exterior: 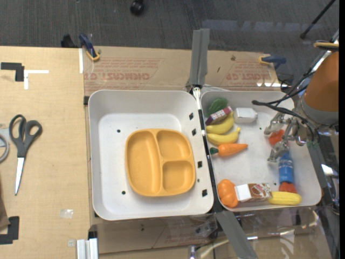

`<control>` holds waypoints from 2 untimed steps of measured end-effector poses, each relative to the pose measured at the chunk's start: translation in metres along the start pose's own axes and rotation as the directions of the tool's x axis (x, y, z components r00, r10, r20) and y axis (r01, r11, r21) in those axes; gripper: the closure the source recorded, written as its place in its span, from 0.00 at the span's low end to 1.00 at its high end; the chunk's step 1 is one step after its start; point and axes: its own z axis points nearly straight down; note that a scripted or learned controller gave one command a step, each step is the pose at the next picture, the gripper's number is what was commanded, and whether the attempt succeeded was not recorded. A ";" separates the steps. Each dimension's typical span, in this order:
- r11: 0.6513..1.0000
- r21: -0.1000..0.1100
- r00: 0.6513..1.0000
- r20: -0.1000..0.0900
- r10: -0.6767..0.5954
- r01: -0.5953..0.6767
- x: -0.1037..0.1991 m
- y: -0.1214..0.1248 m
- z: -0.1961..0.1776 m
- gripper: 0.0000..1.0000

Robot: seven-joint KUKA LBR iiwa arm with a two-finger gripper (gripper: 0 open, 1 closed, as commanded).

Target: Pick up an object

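My gripper (275,139) hangs over the right side of the right bin (259,169), open, its two metal fingers spread apart. A small red object (275,137) lies in the gap between them; I cannot tell whether they touch it. Just below the gripper lies a blue bottle (286,170) with a red cap. Two yellow bananas (222,132), an orange carrot (232,149), a green item (217,106) and a white box (245,114) sit on the bin's left and far side. An orange fruit (227,193), a brown snack packet (253,191) and a yellow piece (284,198) line the near edge.
The left bin (108,144) holds a yellow divided plate (160,161). Scissors (21,144) lie on the wooden bench at the far left. The grey arm with its orange band (323,85) and cables enters from the right above the bin's rim.
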 end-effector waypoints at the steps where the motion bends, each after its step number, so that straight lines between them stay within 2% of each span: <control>1: 1.000 -0.001 1.000 0.008 -0.003 0.003 -0.002 0.002 -0.011 1.00; 2: 1.000 -0.005 1.000 0.006 -0.007 0.007 -0.003 0.005 -0.011 0.00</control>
